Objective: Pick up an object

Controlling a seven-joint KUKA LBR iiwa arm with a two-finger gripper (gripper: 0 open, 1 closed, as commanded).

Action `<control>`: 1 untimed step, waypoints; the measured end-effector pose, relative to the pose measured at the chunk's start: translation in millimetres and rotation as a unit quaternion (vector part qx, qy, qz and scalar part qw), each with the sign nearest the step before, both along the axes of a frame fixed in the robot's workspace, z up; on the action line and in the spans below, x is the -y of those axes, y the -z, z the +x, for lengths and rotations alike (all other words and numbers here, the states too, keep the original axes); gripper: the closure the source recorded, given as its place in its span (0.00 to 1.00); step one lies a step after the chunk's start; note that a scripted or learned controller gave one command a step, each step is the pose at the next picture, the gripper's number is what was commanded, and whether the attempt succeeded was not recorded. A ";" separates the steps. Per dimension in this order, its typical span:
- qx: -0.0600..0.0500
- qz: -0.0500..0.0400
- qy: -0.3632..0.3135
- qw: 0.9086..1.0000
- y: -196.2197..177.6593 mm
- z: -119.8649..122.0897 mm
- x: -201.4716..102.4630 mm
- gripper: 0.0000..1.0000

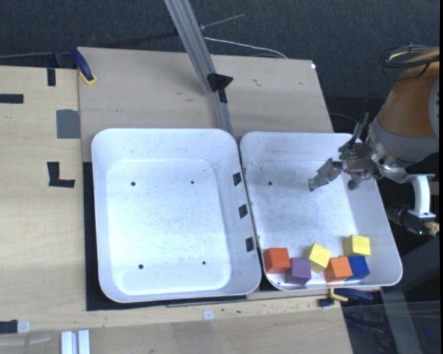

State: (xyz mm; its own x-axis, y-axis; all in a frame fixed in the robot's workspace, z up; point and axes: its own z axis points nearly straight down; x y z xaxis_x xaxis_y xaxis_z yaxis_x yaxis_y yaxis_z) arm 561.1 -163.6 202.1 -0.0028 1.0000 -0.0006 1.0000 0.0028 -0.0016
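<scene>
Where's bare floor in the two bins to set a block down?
The left bin has bare floor from wall to wall. In the right bin, the far and middle floor is bare, though the gripper hangs over it. Crowded: the near edge, where the orange block, purple block, yellow blocks and blue block cluster.

Blocks (317, 260) crowd the right bin's (280, 153) near edge, touching or just apart; the floor between them and the tool (338, 175) lies open.
</scene>
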 end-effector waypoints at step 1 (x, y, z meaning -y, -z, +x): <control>-0.001 0.001 -0.001 1.000 16.0 2.7 -38.4 0.00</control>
State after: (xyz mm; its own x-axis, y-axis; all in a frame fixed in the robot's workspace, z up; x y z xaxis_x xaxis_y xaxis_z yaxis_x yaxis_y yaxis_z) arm 563.8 -125.2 186.1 -0.0042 1.0000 0.0014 1.0000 0.0042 -0.0036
